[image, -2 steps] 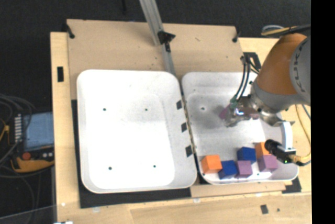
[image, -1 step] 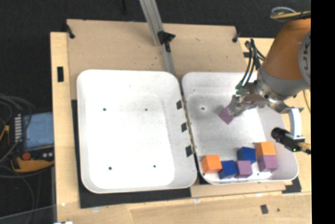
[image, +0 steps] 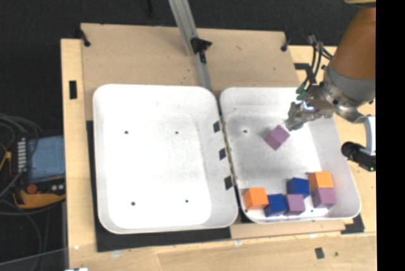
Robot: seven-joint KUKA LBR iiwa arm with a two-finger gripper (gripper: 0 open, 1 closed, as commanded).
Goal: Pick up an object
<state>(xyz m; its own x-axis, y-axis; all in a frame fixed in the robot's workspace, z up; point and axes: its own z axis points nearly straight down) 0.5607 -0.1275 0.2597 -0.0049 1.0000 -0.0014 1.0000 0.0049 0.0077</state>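
A purple block (image: 276, 137) lies tilted in the middle of the right bin (image: 253, 105), just below and left of my gripper (image: 293, 121). The gripper's tip reaches the block's upper right corner, and I cannot make out whether the block sits between the tips or only beside them. Along the bin's front edge sit an orange block (image: 255, 197), a blue block (image: 276, 204) and a purple block (image: 295, 203). Behind them, toward the right, are a second blue block (image: 298, 187), an orange block (image: 321, 180) and a purple block (image: 324, 196).
The left bin (image: 158, 156) stands beside the right one, with small black clips (image: 223, 153) on the shared rim. A slanted metal pole (image: 183, 16) comes down at the back between the bins. The arm's orange band (image: 355, 42) rises at the right.
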